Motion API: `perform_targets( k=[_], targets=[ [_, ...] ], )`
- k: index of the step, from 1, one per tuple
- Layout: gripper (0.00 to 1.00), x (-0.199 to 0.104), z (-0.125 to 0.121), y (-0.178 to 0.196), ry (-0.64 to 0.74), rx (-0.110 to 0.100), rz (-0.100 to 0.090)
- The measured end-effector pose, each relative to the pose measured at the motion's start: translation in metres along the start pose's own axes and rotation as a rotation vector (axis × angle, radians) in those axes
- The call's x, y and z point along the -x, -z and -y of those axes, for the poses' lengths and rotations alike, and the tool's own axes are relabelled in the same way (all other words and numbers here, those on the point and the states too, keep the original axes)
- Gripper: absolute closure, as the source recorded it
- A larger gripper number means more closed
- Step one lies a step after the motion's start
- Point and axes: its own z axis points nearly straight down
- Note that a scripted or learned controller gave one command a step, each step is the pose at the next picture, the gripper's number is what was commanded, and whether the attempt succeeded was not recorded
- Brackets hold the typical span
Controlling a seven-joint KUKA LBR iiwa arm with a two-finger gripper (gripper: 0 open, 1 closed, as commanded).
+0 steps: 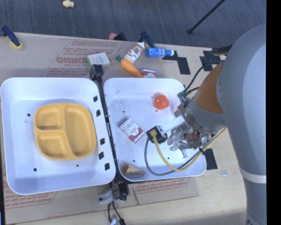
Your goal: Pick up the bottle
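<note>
The hand (185, 142) hangs low in the right bin (131, 86), toward four o'clock; whether it is spread or pressed together cannot be told. At its nine o'clock lies a box (131, 129), at eleven a red ball (161, 101). The bottle (158, 53) lies outside, on the tabletop (61, 50) at twelve. A sound pick probably means rising clear of the rim first.
</note>
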Motion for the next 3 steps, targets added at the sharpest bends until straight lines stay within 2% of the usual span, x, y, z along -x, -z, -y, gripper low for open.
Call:
perform_targets(
  k=[1, 2, 3],
  targets=[
    [1.0, 0.019, -0.077, 0.018, -0.007, 0.0, -0.001],
    [1.0, 0.005, -0.019, -0.057, -0.023, -0.003, 0.001],
    [1.0, 0.012, -0.05, -0.01, -0.025, -0.001, 0.0]
  ],
)
